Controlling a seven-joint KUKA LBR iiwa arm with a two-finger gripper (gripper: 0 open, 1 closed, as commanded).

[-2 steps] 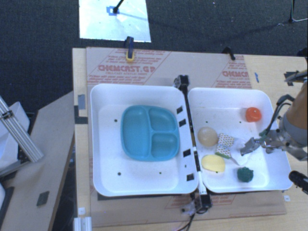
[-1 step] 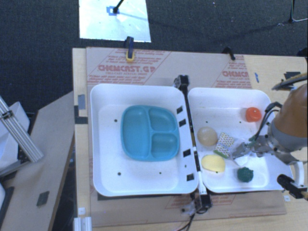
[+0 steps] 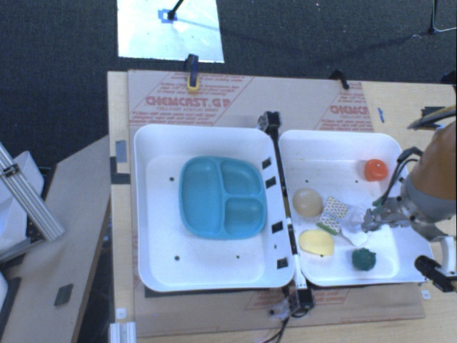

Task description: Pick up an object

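Lying closest to the camera in the right bin (image 3: pixel 400 274), a dark green lumpy object (image 3: pixel 363 259) is sitting near the front wall, with a yellow rounded object (image 3: pixel 316 242) resting just to its left. Behind the yellow piece, a pale beige ball-like object (image 3: pixel 308 202) is sitting close to the divider between the bins. Beside it, a small checkered packet (image 3: pixel 333 211) is lying tilted, with a thin green strip at its lower edge. An orange round object (image 3: pixel 375 169) is sitting toward the back of the same bin, well apart from the others.

The arm (image 3: pixel 432 184) is reaching in from the right, its orange band showing above the wrist. The tool (image 3: pixel 370 221) is hanging low over the middle of the right bin, just beside a whitish, translucent item (image 3: pixel 353 227) lying between the packet and the green object. Whether the tool is touching that item cannot be told. Whether the tool is spread or pressed together cannot be told at this resolution, and nothing is visibly sitting in its grip.

The left bin (image 3: pixel 153 191) is carrying a blue divided tray (image 3: pixel 221 196) with three compartments, lying flat near the bin's centre. Both bins are resting on the bench (image 3: pixel 243 95), on sheeting printed with red lettering. A yellow clamp (image 3: pixel 193 77) is gripping the rear edge of that sheeting.
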